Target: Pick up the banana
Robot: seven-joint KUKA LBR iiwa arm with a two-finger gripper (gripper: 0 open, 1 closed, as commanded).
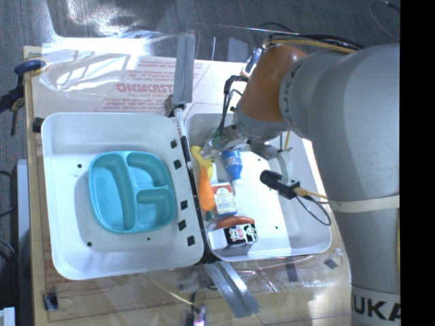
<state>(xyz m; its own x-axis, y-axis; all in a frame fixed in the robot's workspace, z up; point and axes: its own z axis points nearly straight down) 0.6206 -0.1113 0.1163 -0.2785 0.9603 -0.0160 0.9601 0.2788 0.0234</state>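
Observation:
The banana (199, 159) is yellow and lies in the right bin (299, 229), against its left wall near the far end. My gripper (222, 141) hangs under the orange-banded wrist (268, 87), just right of and slightly above the banana's far end. The bulky grey arm (353, 148) covers the right side of that bin. The wrist hides the gripper's tip, so contact with the banana cannot be judged.
An orange carrot (205, 190) lies just nearer than the banana along the same wall. A blue bottle (233, 164), a small printed carton (224, 200) and a red-and-black item (236, 229) crowd beside it. The left bin (61, 155) holds a blue divided plate (132, 190).

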